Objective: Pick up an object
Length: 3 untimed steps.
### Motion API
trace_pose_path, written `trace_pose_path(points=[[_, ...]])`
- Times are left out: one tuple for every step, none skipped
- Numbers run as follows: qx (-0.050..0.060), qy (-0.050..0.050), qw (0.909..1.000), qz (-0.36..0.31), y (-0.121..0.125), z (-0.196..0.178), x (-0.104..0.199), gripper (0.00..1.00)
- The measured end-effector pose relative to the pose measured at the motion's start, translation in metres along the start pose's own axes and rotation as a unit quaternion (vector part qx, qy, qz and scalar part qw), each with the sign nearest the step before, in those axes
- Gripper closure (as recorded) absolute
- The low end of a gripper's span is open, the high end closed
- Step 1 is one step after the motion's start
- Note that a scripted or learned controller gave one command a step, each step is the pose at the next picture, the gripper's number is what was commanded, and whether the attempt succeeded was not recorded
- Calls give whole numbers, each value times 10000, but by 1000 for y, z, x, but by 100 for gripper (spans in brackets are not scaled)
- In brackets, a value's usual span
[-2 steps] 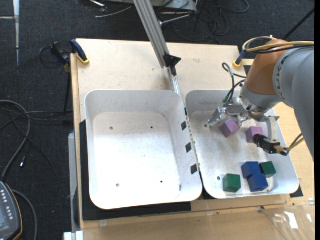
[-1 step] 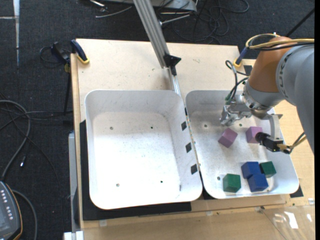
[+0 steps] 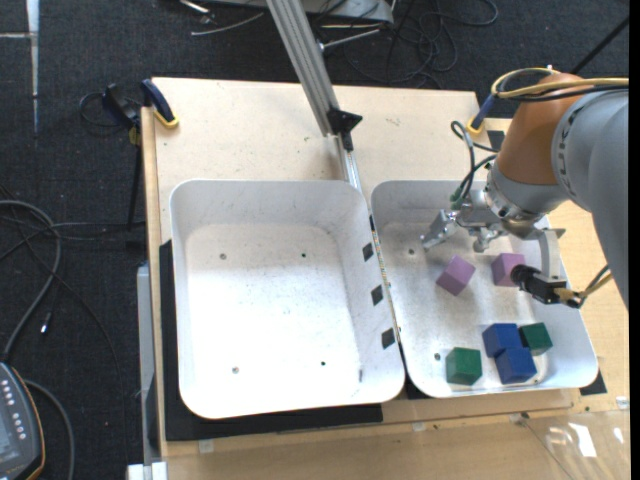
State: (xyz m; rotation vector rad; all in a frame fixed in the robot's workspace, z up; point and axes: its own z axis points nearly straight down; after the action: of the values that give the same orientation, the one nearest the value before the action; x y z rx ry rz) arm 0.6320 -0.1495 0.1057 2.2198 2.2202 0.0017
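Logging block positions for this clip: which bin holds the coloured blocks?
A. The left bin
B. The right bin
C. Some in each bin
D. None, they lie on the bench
B: the purple blocks, blue blocks and green blocks all lie in the right bin, under the arm.

We see a tan wooden bench point(image 3: 250, 128) bearing two shallow white bins: left bin point(image 3: 185, 228) at nine o'clock, right bin point(image 3: 400, 203) at three, edges touching.
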Motion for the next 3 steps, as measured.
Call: trace_pose_path(points=[[23,5,10000,5,-52,9,26,0],[5,2,10000,10,-50,-1,24,100],[-46,12,10000,-55,5,-95,111,100]])
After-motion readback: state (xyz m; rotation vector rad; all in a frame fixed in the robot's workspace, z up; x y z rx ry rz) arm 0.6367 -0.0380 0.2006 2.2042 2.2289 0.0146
